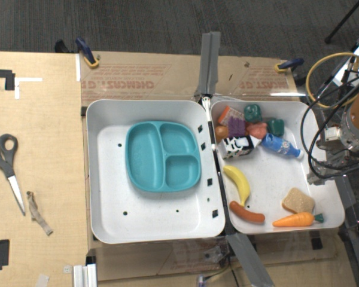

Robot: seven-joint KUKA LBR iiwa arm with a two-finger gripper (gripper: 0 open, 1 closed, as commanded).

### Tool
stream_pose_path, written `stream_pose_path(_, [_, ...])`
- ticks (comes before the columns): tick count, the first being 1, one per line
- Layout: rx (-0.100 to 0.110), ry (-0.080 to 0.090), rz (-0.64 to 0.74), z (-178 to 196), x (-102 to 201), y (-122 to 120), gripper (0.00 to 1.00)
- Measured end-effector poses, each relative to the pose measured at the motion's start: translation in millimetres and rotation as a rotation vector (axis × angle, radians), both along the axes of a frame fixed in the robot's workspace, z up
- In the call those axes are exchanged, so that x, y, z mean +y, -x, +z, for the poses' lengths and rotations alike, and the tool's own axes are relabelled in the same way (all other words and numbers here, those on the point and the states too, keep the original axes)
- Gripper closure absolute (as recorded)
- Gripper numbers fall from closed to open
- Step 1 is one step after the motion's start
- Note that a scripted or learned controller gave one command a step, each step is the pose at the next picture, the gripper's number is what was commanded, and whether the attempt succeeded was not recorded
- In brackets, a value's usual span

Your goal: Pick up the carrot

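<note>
Orange carrot (pixel 294 220), teal plate (pixel 163 156)

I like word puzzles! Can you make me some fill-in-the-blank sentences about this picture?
1. The carrot lies in the ____ bin.
2. The teal plate has ____ compartments.
3. The yellow fruit beside the hot dog is a ____.
4. The scissors lie on the bench, ____ of both bins.

Missing words: right; three; banana; left
</note>
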State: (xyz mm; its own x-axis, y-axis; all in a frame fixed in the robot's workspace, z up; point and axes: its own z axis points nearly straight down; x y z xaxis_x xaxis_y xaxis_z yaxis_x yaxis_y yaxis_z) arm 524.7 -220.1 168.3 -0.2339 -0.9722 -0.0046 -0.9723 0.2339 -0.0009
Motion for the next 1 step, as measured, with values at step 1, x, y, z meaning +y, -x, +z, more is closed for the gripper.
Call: stream_pose_path(1, [-0.002, 0.001, 0.329, -16.1, 0.3, -24.2, 1.0])
